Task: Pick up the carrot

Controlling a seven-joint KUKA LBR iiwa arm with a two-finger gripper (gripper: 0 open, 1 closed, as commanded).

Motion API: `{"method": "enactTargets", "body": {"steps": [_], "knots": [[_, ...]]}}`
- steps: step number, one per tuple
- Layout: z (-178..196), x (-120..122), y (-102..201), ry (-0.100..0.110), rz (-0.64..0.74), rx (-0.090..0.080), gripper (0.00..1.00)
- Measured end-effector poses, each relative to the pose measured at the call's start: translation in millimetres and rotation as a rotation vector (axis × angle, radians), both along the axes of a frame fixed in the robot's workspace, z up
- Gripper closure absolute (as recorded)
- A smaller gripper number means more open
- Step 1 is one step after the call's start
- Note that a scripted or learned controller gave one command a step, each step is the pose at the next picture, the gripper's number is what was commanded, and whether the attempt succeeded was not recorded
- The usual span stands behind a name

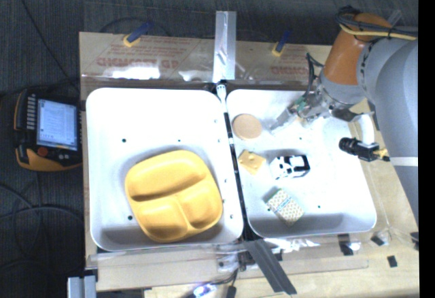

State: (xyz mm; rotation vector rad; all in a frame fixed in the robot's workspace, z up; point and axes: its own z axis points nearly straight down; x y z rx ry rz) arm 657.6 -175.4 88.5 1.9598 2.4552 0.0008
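Plastic, we judged the carrot: light, stiff, slippery, best pinched across its thick end; whether the claw over the right bin was open or closed, we couldn't tell.

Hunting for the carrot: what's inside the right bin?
Right bin holds a tan disc, yellow block, black-and-white toy, patterned block. The arm covers its far right corner.

The left bin offers open floor along its upper half; a yellow divided tray occupies its lower centre. In the right bin, a round tan disc, a yellow block, a black-and-white object and a patterned packet crowd the left-centre. The lower right corner is open, while the arm overhangs the upper right.
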Motion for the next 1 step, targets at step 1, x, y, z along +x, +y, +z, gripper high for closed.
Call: {"method": "enactTargets", "body": {"steps": [1], "knots": [[1.3, -55.6, -28.2, -0.007, -0.024, -0.005, 0.0]]}}
